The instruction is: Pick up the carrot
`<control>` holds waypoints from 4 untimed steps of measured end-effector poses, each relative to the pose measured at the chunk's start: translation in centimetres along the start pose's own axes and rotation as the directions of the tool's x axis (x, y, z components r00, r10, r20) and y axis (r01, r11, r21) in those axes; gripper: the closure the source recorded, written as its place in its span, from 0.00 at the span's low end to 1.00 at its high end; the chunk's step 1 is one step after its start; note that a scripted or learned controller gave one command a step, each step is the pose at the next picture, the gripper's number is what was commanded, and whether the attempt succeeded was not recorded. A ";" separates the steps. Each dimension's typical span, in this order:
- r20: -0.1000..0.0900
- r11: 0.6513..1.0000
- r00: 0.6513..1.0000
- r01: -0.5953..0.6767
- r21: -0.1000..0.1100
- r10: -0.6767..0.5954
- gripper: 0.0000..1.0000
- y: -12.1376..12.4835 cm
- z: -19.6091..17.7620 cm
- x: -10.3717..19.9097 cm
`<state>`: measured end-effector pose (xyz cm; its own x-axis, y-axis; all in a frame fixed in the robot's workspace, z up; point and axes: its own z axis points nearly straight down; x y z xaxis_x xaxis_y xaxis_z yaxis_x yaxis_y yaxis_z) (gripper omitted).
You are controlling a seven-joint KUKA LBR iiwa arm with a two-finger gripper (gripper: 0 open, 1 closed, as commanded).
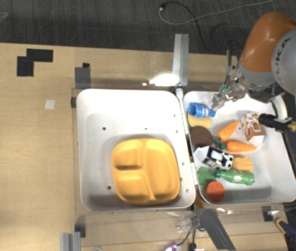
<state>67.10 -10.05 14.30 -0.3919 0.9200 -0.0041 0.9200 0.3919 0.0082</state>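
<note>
The worktop (33, 156) looks like pale wood, matt and smooth. Both bins, the left bin (93, 140) and the right bin (281, 161), seem white plastic with a soft sheen. The yellow tray (145, 169) is smooth, slightly glossy plastic. The carrot (240, 146) and the green bottle (234, 178) look like shiny moulded plastic. The arm (273, 41) has glossy orange and grey shells.

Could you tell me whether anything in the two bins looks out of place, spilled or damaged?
Nothing stands out. The yellow tray lies flat in the left bin; the right bin holds a loose jumble of toy food, including the carrot, with nothing spilled over the rims.
</note>
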 end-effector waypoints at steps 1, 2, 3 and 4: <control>0.009 0.978 0.978 0.210 -0.006 -0.210 1.00 0.1 2.5 -0.4; 0.016 0.896 0.896 0.444 -0.009 -0.444 1.00 -2.7 4.7 1.6; 0.003 0.743 0.743 0.669 -0.002 -0.669 1.00 -1.1 1.2 -0.8; 0.001 0.997 0.997 0.072 0.000 -0.072 1.00 -3.0 5.5 -2.9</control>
<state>65.53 -13.91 8.83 -0.4574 0.8892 -0.0056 0.8892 0.4575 0.0081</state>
